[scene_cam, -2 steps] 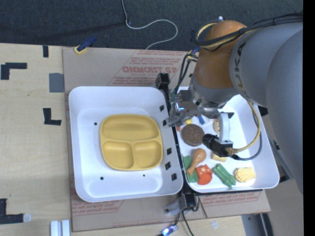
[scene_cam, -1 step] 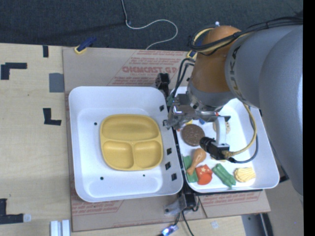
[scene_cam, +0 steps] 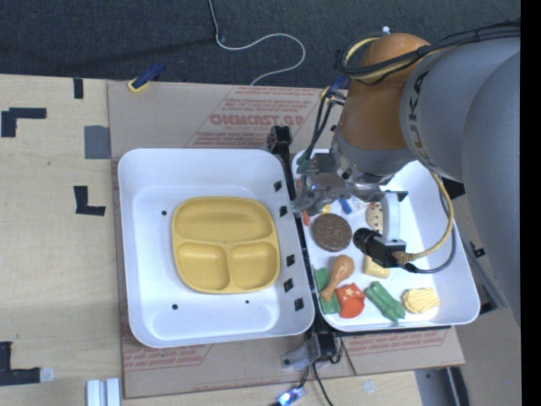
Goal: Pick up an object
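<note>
My gripper (scene_cam: 314, 194) hangs over the upper left part of the right bin (scene_cam: 452, 311), close to the divider between the two bins. Just below and right of it lies a round brown patty (scene_cam: 331, 232). A small blue piece (scene_cam: 346, 203) sits right beside the gripper. Further down lie a toy drumstick (scene_cam: 339, 270), an orange carrot (scene_cam: 325, 282), a red piece (scene_cam: 350, 301), a green vegetable (scene_cam: 385, 301), a yellow crinkled piece (scene_cam: 420, 299) and a yellow wedge (scene_cam: 376, 267). The wrist hides the bin's back part.
The left bin (scene_cam: 144, 184) holds a yellow compartment plate (scene_cam: 226, 244). A white and brown piece (scene_cam: 374, 218) lies by a black cable connector (scene_cam: 369, 243) on the arm. The grey arm (scene_cam: 473, 117) covers the right side. Cardboard lies under both bins.
</note>
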`<state>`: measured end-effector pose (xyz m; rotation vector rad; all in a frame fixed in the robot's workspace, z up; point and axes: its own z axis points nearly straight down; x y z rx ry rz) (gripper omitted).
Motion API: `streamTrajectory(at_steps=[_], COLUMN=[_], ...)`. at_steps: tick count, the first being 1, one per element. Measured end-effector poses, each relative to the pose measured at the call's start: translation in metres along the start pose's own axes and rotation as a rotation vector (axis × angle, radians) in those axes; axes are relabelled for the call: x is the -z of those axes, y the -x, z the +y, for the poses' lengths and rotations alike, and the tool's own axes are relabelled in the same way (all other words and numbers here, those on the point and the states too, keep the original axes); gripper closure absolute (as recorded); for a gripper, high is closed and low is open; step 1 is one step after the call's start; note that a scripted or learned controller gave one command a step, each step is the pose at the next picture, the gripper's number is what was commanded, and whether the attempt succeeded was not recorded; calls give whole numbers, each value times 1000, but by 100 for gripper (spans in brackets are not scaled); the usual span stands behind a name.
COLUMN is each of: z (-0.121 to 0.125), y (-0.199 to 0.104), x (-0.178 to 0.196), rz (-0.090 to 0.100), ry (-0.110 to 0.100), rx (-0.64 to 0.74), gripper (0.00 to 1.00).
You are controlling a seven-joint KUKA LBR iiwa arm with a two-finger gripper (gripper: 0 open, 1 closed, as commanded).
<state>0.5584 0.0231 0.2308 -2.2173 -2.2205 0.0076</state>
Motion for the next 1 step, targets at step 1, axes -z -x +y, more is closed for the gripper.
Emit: streamTrajectory(at_steps=[1], z=[-13], y=[3], x=[-12], rz=[-1], ry=[-3], rx=[-1], gripper=[100])
